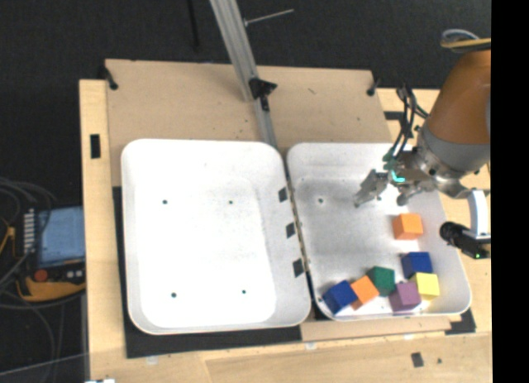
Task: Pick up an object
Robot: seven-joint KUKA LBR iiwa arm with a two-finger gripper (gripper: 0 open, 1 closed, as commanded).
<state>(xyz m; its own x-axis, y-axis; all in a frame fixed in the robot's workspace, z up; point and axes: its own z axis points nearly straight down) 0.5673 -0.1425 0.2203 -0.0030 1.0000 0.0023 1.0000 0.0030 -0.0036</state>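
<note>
Seven blocks sit in the right bin (331,166): two orange (407,225) (364,289), two blue (417,263) (339,296), one green (383,277), one purple (405,295), one yellow (427,284). Six huddle along the bin's lower edge at lower right of the frame; one orange lies apart, higher, near the right wall. The pincer (383,190) hangs over the bin's upper middle, fingers spread, apparently with nothing between them, though the view is small. Bare floor lies beneath it. The left bin (207,232) on the counter (182,100) offers wide open room.
</note>
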